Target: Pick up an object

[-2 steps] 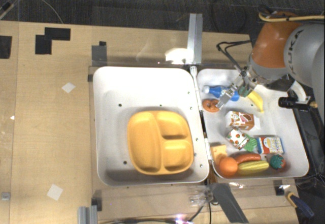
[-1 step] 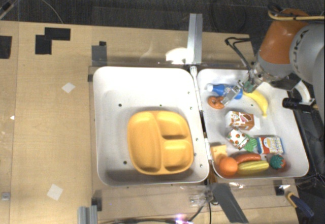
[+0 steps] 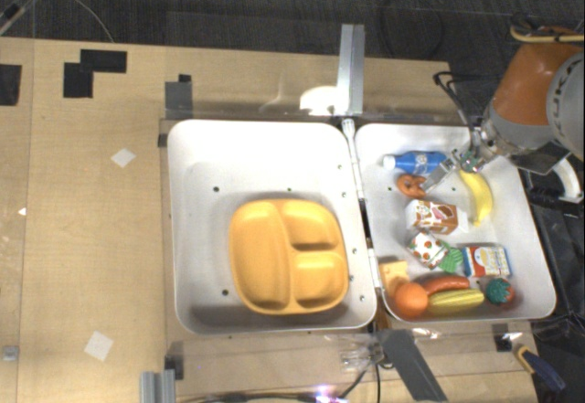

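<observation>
The end effector (image 3: 464,161) is sitting low over the far part of the right bin (image 3: 541,287), at the end of the grey arm (image 3: 539,100) reaching in from the right; whether it is spread or pressed together cannot be told, since the tip is small and blending with the clutter beneath it. No object is showing as lifted or gripped. Directly at the tip, the top of a yellow banana (image 3: 476,194) is lying just beside it, running away toward the near side; a blue bottle (image 3: 416,161) is lying just to its left, with a small orange-brown item (image 3: 411,184) close below that. Further out toward the near side, a small carton (image 3: 435,217), a boxed item (image 3: 484,259), an orange (image 3: 411,300) and a green ball (image 3: 498,291) are crowding together. Well off to the left, a yellow divided tray (image 3: 288,255) is resting in the left bin (image 3: 187,209) on the counter (image 3: 82,237). Risk assessment: the tip is standing between banana and bottle, so a closure here may be catching an edge of either, or both, and slipping. The banana's curve and the bottle's round body are likely rolling hazards, and a nudge may be pushing them against the bin wall.
</observation>
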